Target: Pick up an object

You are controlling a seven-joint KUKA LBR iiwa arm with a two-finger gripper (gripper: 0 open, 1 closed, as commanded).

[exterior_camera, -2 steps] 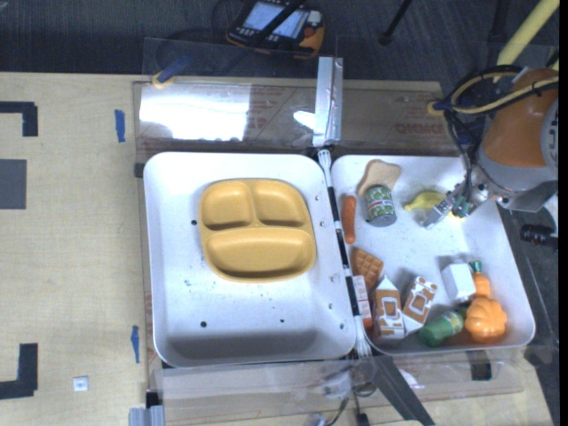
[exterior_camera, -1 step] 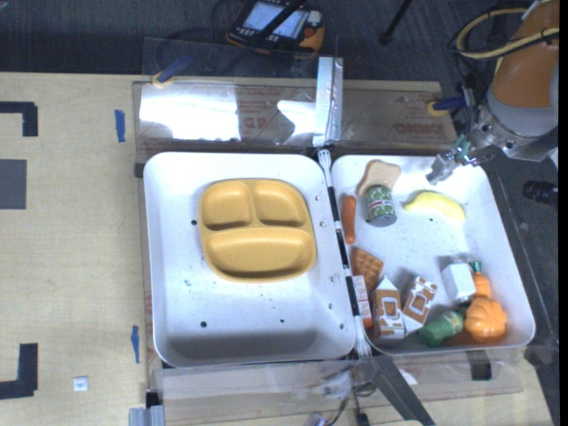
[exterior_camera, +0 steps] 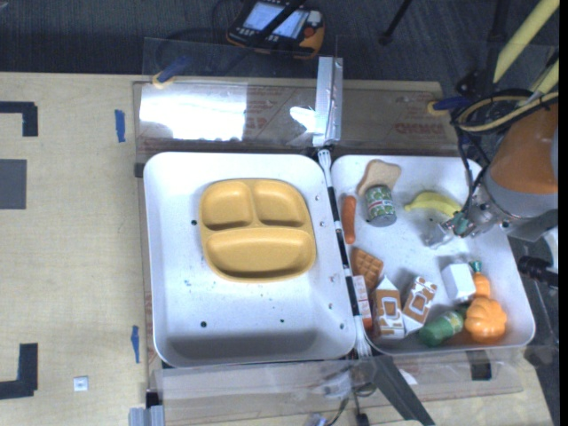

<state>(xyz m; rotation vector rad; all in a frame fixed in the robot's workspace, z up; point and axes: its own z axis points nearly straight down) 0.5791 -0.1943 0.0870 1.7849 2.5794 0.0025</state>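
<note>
Two white bins sit side by side. The left bin (exterior_camera: 169, 264) carries one yellow divided tray (exterior_camera: 257, 229), turned upside down or not I cannot tell. The right bin (exterior_camera: 519, 327) carries the clutter: one banana (exterior_camera: 432, 204), one slice of toast (exterior_camera: 378, 175), one green can (exterior_camera: 381, 205), one orange sausage (exterior_camera: 349, 217), one waffle (exterior_camera: 367, 264), two small cartons (exterior_camera: 388, 309) close together, one white box (exterior_camera: 459, 281), one green vegetable (exterior_camera: 441, 327), one carrot (exterior_camera: 481, 284) and one orange pumpkin (exterior_camera: 485, 319). The banana lies flat near the bin's far side, its long axis running roughly left to right, curved with both ends drooping. The gripper (exterior_camera: 446, 231) hangs low just below the banana's right end, over bare bin floor; nothing shows between its fingers, and I cannot tell whether they are apart or together
</note>
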